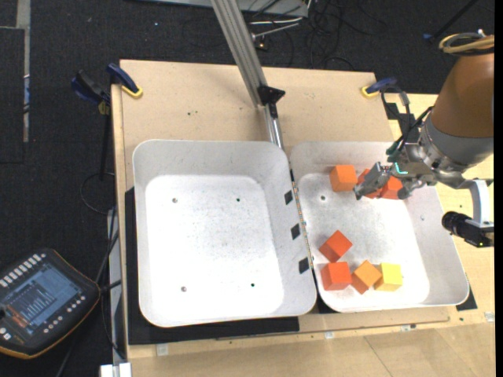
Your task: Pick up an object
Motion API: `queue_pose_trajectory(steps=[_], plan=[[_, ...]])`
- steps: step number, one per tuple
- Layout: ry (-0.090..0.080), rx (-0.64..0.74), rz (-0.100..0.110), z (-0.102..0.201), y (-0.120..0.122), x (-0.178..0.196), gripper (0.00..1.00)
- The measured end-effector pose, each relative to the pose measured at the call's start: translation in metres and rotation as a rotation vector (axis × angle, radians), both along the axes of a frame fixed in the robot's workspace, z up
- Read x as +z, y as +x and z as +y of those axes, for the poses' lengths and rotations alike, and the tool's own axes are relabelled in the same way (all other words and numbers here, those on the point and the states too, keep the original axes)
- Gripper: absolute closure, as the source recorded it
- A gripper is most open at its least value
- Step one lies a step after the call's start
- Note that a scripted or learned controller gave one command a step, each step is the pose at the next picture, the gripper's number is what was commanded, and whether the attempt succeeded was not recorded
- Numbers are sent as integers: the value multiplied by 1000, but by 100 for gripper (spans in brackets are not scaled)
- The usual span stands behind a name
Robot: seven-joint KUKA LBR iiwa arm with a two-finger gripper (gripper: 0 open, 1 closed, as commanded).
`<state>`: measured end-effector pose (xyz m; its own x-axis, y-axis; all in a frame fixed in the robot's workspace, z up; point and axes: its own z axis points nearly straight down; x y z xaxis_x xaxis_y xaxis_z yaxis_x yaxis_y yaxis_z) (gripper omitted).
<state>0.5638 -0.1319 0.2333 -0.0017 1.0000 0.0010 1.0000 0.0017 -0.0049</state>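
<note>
Now gripper (376, 184) hangs by orange block (343, 177) (near rim).

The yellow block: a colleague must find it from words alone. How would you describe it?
Look in the right bin, at its near edge, where three blocks sit in a row. The yellow block ends that row on the right, beside an orange block; it is the sole yellow one.

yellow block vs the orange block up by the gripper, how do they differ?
The yellow block is yellow; the orange block is orange. The yellow block sits near the right bin's front edge, touching another block; the orange block sits toward the back, apart from that cluster, just left of the gripper. Both are small cubes in the same bin.
</note>
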Motion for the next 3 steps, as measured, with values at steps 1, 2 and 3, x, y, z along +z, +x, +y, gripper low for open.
queue_pose_trajectory(steps=[1,2,3], plan=[[-1,-1,-4,0,1,2,0],[-1,-2,-1,0,0,-41,0],[0,-3,2,-4,-1,-104,0]])
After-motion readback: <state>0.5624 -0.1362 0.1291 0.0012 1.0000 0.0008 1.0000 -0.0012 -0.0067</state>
